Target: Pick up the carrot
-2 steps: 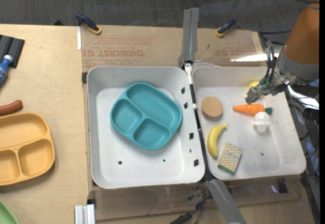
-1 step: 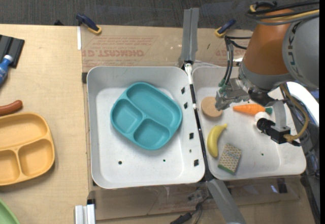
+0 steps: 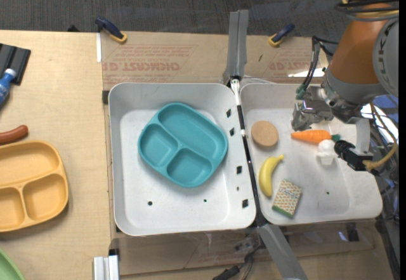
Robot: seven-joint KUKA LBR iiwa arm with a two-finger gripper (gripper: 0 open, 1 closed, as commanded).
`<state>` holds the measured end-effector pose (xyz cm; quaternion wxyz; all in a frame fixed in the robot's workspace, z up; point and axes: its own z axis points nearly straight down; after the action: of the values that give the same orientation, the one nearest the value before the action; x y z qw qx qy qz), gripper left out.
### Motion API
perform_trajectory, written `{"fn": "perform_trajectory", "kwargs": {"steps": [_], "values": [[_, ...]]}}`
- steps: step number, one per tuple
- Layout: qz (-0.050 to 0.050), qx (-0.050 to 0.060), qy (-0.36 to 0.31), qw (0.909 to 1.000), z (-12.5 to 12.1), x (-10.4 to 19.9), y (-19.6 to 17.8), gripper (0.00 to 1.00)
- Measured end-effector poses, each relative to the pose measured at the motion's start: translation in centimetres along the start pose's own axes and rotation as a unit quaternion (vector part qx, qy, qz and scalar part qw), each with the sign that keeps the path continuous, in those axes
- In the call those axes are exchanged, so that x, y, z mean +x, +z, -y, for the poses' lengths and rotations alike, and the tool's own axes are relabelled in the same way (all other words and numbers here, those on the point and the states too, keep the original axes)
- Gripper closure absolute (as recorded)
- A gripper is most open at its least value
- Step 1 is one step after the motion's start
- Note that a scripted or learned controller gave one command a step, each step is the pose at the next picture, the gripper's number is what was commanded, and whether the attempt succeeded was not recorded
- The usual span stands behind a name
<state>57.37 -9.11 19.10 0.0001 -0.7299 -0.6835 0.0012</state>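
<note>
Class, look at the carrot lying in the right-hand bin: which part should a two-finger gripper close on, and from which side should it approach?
Grip the carrot across its thick orange body, near the middle, coming straight down from above. It lies flat, pointing left-right, so the fingers should straddle it front to back. The green top at its right end, beside a small white object, probably offers a poorer hold.

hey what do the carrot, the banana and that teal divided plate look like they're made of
The carrot looks like smooth moulded plastic: even orange, slight sheen, likely toy food. The banana looks the same: uniform yellow, no blemishes. The teal plate seems hard matte plastic, with rounded moulded compartment walls. None can be confirmed from looks alone.
</note>
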Motion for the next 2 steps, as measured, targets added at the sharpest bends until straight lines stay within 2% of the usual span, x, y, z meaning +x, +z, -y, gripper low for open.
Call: {"fn": "perform_trajectory", "kwargs": {"steps": [1, 2], "values": [[0.000, 0.000, -0.163, 0.9866, -1.2, -7.2, 5.7, 1.00], [-0.001, -0.001, -0.263, 0.9648, 0.2, -1.7, 5.9, 1.00]]}}
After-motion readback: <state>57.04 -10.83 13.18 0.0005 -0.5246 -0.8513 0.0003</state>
